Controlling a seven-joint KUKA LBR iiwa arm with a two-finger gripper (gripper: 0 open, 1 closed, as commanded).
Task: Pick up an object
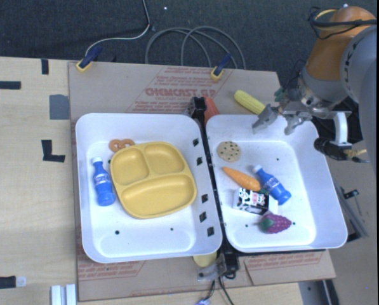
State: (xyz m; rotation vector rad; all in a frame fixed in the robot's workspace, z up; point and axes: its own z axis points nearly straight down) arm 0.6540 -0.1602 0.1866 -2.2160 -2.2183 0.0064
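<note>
- Pale wood forms the table, and we see a brown cardboard sheet on it under two white bins set side by side.
- Nearest us in the right bin lies a purple grape bunch, with a black-and-white carton just beyond it on the left.
- A blue bottle and an orange carrot lie next, then a round cookie farther back.
- We find the left bin holding a yellow divided plate, a second blue bottle to its left and a pretzel at its far edge.
- Over the right bin's far rim hangs the hand, fingers spread apart and gripping nothing.
- A yellow corn cob lies on the cardboard just beyond it.
</note>
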